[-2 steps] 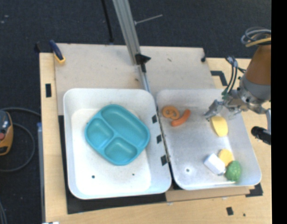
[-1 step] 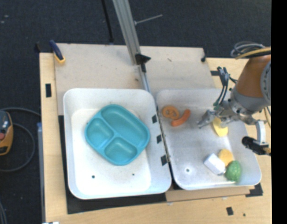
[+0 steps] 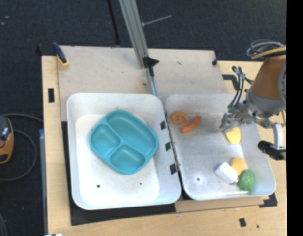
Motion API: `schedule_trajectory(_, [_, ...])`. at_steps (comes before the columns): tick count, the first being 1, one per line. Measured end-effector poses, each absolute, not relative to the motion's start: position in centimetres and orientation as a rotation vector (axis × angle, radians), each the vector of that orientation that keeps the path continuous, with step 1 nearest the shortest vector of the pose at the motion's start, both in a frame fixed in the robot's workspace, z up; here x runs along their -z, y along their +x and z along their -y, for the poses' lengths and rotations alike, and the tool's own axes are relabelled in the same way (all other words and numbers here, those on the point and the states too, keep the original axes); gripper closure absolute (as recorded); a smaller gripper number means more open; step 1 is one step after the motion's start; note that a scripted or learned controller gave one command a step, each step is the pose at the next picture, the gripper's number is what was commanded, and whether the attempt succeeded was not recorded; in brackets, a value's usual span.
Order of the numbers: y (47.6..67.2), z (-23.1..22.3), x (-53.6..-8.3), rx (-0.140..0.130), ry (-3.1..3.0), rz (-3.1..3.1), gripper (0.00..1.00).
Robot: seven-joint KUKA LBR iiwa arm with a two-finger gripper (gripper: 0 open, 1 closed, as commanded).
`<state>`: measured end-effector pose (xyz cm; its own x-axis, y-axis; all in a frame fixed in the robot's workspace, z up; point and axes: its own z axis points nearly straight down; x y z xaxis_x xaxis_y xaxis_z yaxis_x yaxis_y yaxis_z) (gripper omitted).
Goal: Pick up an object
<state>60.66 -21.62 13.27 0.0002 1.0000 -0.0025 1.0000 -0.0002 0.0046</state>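
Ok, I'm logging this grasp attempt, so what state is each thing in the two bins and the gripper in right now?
Blue tray: flat in the left bin, its compartments bare.
Orange pieces: lying together near the right bin's upper left.
Yellow piece: on the bin floor, just under the gripper.
White block, yellow block, green lump: clustered at the lower right corner.
Gripper: low over the yellow piece.

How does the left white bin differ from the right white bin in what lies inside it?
The left bin holds one big thing, a teal divided tray; the right bin holds several small ones: an orange piece, a yellow piece, and a white, a second yellow and a green piece clustered at its near right corner. The gripper is over the right bin, not the left. Both are shallow and white.
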Motion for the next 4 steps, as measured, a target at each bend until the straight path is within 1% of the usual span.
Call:
schedule_trajectory(1, [60.9,21.4,-17.7,-0.004,2.215,-2.220,1.00])
schedule_trajectory(2, [61.0,21.6,-23.2,-0.005,2.214,-2.219,1.00])
schedule_trajectory(3, [60.7,17.5,-23.2,-0.002,2.215,-2.226,1.00])
schedule_trajectory(4, [60.8,12.0,-22.5,-0.002,2.214,-2.228,1.00])
